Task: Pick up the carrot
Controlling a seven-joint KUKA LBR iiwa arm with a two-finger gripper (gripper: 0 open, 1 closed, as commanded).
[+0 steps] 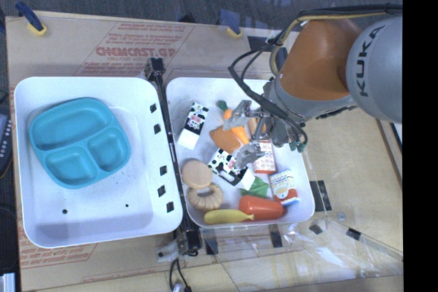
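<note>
Glossy moulded plastic, seemingly, forms the blue tray (79, 141) and both white bins (140, 215).

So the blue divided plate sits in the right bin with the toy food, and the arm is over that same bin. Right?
Not quite. The camera view shows the blue divided plate in the left bin, by itself. The toy food, including the carrot, lies in the right bin, and the gripper is over that right bin.

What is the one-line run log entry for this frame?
phase: reaching | end effector: over right bin | carrot: in bin, under end effector | grasp: unconfirmed
</note>
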